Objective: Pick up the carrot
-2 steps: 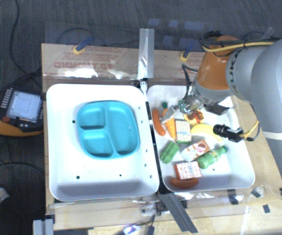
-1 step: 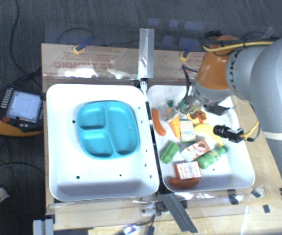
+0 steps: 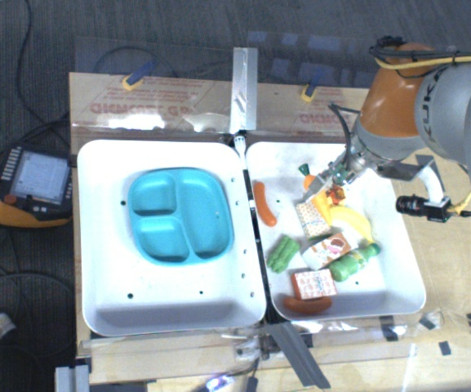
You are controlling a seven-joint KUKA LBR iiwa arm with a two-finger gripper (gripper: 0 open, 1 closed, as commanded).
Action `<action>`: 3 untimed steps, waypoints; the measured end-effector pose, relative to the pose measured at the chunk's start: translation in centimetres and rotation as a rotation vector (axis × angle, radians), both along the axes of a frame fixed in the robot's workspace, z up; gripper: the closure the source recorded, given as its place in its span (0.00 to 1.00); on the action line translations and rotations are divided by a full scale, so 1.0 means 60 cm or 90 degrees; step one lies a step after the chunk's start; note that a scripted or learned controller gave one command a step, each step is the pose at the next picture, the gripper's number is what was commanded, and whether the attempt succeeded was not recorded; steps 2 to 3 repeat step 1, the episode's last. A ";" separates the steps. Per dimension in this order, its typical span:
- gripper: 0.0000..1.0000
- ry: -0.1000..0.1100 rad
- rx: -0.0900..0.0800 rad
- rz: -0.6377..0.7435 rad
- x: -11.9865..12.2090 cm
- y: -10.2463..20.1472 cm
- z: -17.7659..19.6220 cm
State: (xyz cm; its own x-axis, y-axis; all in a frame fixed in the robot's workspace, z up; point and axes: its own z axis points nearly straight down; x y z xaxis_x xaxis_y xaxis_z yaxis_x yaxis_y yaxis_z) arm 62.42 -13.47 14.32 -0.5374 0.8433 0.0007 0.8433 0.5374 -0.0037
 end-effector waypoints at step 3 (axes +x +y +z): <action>1.00 0.001 0.001 -0.106 -0.006 0.113 0.076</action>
